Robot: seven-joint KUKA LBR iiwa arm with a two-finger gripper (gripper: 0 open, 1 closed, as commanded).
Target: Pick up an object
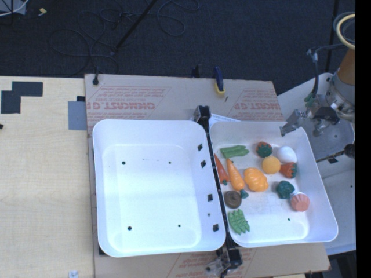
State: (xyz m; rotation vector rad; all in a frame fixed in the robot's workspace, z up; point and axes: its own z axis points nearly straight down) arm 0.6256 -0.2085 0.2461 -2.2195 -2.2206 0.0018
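Above the right bin's (324, 213) far corner hangs my end effector (306, 118), its grip unreadable; I'd target the isolated white egg (287, 154).

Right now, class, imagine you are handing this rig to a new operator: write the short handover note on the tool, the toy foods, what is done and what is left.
Tool: at the upper right corner of the right bin, above its rim, with nothing seen in it; whether it is open or shut cannot be told.
Things: all the toy foods lie in the right bin, among them an orange carrot, a white egg, a green bean pod and a yellow-orange squash.
The left bin sits beside it.
Done: nothing picked yet.
Left: lower the tool onto one item, grasp it, lift it.
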